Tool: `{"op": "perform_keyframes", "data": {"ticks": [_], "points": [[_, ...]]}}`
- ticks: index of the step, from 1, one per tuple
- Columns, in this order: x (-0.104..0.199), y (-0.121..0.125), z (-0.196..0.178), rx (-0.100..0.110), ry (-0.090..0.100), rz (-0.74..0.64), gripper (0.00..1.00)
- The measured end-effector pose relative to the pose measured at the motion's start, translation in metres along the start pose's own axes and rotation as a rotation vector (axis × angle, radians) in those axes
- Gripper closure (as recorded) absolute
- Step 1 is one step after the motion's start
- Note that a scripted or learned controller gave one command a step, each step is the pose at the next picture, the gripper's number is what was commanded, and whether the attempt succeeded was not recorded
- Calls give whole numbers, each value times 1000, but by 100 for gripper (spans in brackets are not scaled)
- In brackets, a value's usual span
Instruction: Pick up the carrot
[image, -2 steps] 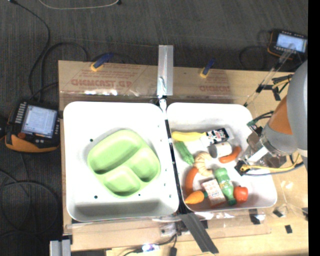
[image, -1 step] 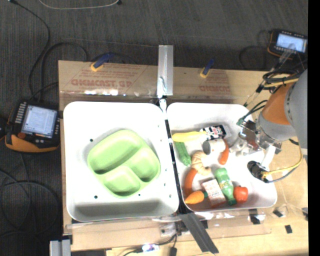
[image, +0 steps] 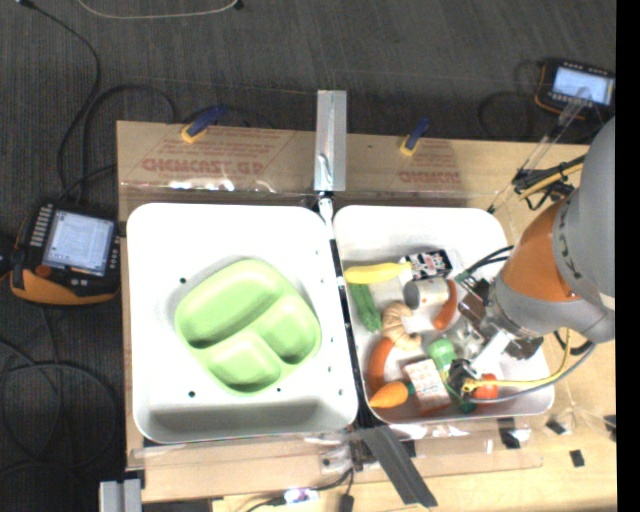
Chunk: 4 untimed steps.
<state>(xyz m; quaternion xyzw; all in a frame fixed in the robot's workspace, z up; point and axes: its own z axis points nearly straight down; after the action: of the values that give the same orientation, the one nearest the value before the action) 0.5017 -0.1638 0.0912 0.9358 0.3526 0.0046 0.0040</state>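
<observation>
a: orange at the near edge of the right bin (image: 520, 405) — the carrot (image: 390, 395) lies there, touching a small boxed item (image: 425, 378), likely tumbled in with the other toy foods.

b: and the left bin (image: 150, 330)?

a: it holds a green divided tray (image: 248, 325).

b: the end effector (image: 487, 335)?

a: low over the clutter, right of the carrot; whether it holds or touches anything cannot be told.
</observation>
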Motion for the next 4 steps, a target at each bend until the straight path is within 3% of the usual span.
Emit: {"op": "perform_keyframes", "data": {"ticks": [1,2,3,4], "points": [[36,-9,-13,15,-9,-55,100],[36,-10,-20,21,-13,-56,100],[62,4,-87,11,-14,320,100],[76,-5,2,4,-5,441,100]]}}
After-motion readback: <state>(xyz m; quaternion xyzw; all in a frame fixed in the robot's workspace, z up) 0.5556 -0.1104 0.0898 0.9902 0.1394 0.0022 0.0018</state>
